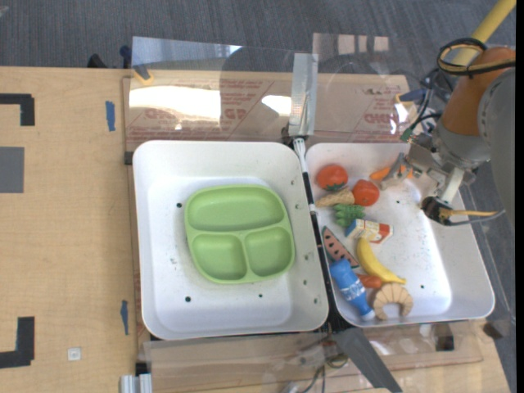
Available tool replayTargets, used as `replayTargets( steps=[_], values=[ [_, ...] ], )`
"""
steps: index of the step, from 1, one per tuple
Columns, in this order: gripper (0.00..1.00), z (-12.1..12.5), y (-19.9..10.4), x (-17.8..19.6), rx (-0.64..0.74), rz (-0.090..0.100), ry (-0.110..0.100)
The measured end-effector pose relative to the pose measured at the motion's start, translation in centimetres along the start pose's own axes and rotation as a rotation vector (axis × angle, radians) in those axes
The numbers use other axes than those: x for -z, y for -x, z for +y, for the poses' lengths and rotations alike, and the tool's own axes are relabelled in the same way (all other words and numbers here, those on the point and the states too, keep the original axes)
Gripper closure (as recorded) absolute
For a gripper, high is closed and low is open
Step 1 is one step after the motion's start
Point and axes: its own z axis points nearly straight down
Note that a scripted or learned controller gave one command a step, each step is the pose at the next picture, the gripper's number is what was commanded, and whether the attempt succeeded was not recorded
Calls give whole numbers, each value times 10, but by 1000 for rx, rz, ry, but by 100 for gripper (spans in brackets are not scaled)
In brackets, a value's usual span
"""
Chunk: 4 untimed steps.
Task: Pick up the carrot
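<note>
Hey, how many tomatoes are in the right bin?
2. One tomato sits near the right bin's back left corner; the other tomato lies just right of it and nearer the camera. Another could be hidden under the piled food.

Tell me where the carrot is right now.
The carrot lies near the back of the right bin, just right of the two tomatoes, with the gripper right beside it.

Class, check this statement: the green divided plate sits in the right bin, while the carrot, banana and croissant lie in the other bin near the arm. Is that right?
Not quite. The camera view shows the green divided plate in the left bin, not the right. The rest stands: the carrot, banana and croissant lie in the other bin, near the arm.
</note>
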Motion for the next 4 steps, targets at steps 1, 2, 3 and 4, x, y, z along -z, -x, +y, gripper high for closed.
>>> replayTargets(
  steps=[1,2,3,4],
  values=[
    [0,-4,-19,1,-134,-21,-8],
    [100,-2,-29,12,-128,-3,16],
    [100,-54,22,56,-211,5,25],
    [100,-106,2,2,-169,5,28]
  ],
)
